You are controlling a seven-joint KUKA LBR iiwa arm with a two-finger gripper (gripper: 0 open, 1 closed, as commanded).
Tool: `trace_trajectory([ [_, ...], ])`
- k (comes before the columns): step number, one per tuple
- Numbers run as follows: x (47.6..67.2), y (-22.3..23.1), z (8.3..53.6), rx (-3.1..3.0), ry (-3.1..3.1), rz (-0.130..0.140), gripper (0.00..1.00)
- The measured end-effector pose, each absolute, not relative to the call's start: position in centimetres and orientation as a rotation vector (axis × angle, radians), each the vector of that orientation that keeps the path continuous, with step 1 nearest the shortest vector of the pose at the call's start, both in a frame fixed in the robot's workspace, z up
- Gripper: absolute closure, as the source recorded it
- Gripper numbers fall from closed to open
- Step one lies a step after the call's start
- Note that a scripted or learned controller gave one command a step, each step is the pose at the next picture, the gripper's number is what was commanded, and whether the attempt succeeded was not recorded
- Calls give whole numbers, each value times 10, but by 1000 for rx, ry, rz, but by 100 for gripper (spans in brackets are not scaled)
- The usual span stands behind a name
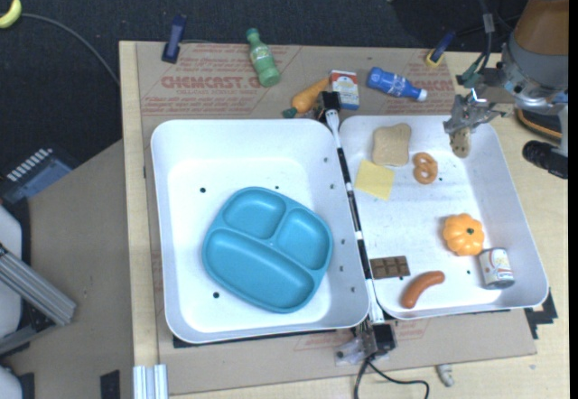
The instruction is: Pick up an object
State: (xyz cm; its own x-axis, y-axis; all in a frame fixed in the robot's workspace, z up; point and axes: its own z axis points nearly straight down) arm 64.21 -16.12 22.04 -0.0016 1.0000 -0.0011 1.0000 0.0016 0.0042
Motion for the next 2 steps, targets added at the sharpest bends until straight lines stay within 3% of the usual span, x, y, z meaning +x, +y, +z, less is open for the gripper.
trace_trajectory([
  [1,615,-106,225,2222,2224,0,100],
  [2,597,-51,184,2222,2225,-1,100],
])
